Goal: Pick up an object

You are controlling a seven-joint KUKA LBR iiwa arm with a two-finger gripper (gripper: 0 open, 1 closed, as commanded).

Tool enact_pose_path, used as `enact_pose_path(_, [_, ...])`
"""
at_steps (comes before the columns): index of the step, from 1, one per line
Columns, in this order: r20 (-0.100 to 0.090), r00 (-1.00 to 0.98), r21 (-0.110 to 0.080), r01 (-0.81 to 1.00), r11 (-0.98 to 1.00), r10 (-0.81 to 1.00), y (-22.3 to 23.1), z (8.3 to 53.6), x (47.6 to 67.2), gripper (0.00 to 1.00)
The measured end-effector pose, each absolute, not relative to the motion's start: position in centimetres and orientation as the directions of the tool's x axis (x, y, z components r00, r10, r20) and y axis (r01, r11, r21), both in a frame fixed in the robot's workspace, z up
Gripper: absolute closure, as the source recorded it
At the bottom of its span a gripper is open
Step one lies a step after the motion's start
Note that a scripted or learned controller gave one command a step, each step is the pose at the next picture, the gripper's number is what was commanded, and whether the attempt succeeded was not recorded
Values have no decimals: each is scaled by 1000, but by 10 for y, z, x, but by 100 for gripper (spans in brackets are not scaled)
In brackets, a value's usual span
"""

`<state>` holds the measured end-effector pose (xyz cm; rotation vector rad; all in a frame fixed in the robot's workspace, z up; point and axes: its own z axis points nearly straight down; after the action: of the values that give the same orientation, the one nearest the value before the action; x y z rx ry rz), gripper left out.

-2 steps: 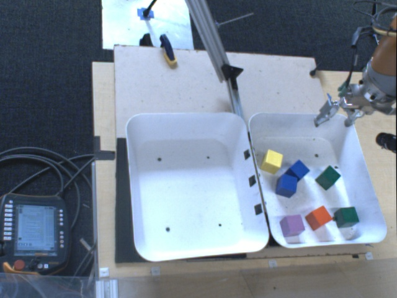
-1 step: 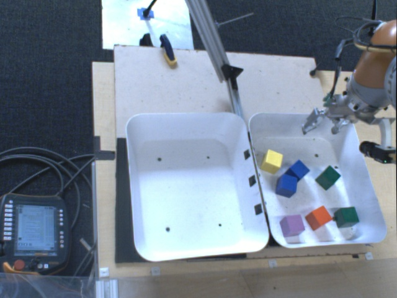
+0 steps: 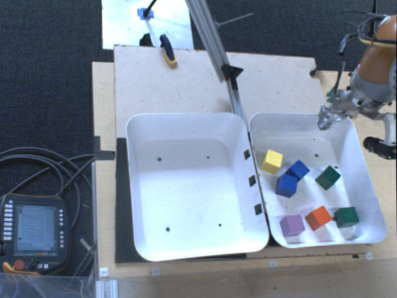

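Note:
The right bin (image 3: pixel 366 185) holds several small cubes: a yellow cube (image 3: pixel 272 161), two blue cubes (image 3: pixel 299 169) (image 3: pixel 286 185) touching each other, a dark green cube (image 3: pixel 327 177), an orange cube (image 3: pixel 319 217), a purple cube (image 3: pixel 291 225) and another green cube (image 3: pixel 347 216). My gripper (image 3: pixel 326 119) hangs over the bin's far right corner, well away from the cubes, at the end of the grey arm with its orange band (image 3: pixel 378 58). Nothing shows between its fingers.
The left bin (image 3: pixel 136 166) stands beside the right one on a light board. A metal pole (image 3: pixel 208 30) slants down to the gap between the bins. A teach pendant (image 3: pixel 34 231) with cables lies at the lower left.

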<state>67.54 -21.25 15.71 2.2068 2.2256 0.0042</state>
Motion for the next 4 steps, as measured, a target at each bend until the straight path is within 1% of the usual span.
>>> enact_pose_path(1, [-3,-3,8,1000,3,1000,-214,209,668,100])
enact_pose_path(2, [-3,-5,10,1000,5,1000,-214,265,670,100])
enact_pose_path(3, [1,-10,4,1000,10,1000,-157,272,656,100])
enact_pose_path(4, [2,-10,-1,1000,10,1000,-102,260,635,100])
